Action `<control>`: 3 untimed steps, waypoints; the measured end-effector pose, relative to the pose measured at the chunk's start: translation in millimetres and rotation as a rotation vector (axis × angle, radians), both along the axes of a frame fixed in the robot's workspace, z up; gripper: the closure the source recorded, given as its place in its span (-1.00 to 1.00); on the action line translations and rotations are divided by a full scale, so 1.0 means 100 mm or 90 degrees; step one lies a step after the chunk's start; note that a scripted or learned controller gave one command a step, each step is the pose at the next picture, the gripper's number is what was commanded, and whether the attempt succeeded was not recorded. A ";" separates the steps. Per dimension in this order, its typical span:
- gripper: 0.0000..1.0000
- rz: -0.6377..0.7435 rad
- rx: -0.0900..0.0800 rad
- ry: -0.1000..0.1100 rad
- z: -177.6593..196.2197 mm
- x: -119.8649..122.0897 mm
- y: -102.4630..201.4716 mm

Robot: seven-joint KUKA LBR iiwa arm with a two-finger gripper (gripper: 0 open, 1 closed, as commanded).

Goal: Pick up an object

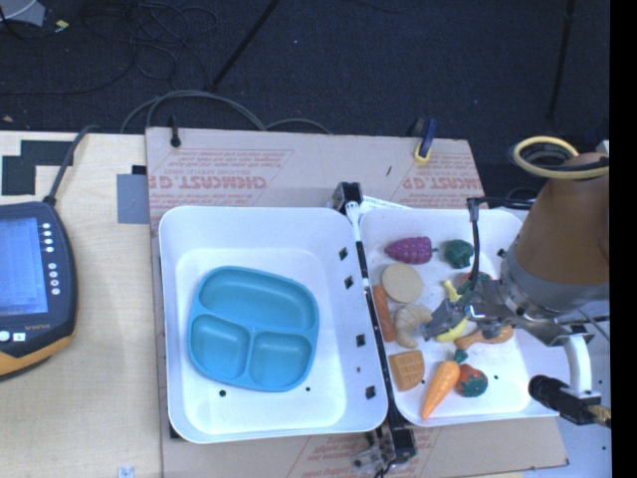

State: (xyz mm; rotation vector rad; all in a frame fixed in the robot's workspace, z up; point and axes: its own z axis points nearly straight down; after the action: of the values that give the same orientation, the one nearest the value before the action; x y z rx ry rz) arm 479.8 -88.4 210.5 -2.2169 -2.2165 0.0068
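Gripper [450, 319] low inside the right bin [498, 406], over the crowded toy food; fingers dark and blurred, impossible to tell how far open or whether anything sits between them. Around the gripper: purple grapes [409, 250] and green piece [458, 253] beyond it toward the far rim, tan disc [403, 284] and pale lump [411, 319] to its left, waffle [406, 368] and carrot [439, 387] nearer the front rim. Yellow bits just beside the gripper, partly hidden. Left bin [199, 237] roomy, holding 1 blue divided plate [254, 327], well apart from the gripper. Arm [562, 237] cut off at right.
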 end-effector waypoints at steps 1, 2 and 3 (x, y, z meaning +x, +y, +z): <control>-1.00 0.009 0.003 0.000 -0.12 0.05 1.64; 1.00 0.000 -0.001 0.004 -0.03 0.06 1.55; 1.00 0.002 -0.001 -0.013 1.37 0.83 1.74</control>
State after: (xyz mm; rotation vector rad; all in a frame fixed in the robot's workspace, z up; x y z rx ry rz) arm 563.0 85.9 347.2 -2.2245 -2.2312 -0.0155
